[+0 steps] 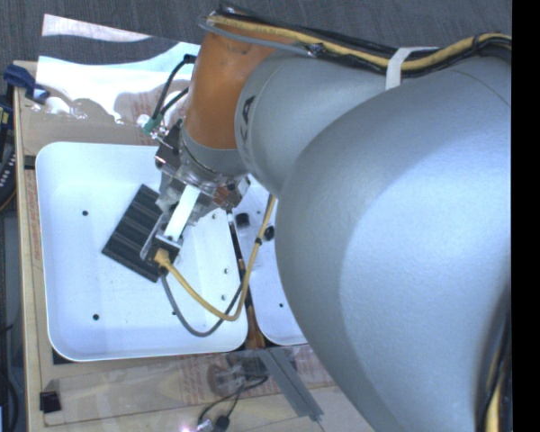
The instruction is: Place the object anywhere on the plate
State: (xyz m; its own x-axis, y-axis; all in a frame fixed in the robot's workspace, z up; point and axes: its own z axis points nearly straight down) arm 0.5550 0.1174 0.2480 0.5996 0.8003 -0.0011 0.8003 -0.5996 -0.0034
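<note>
Gripper (pixel 196 190) hangs over the back right part of the left bin (pixel 72 268), and from my feed I cannot tell whether it is apart, together or clamped, with the grey arm (pixel 387 214) covering most of the right bin (pixel 277 324).

Left bin (pixel 72 318) and right bin (pixel 281 329) sat side by side on table (pixel 108 383). Arm (pixel 387 205) covered most of right bin. Hand (pixel 189 192) hung over left bin's right half.
</note>
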